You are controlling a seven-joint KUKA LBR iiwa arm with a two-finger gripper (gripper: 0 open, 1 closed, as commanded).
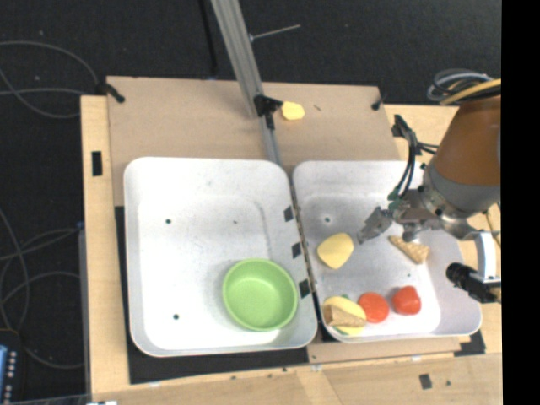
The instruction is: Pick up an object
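The gripper (371,224) hangs just right of the yellow piece (335,250), its finger state hard to tell; a green bowl (260,294) sits left of that piece

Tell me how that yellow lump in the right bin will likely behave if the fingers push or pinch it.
The yellow lump looks rounded and smooth, so it may slide or roll on the right bin floor rather than stay put. It sits apart from other items, so a nudge probably disturbs nothing else. The gripper is close beside it.
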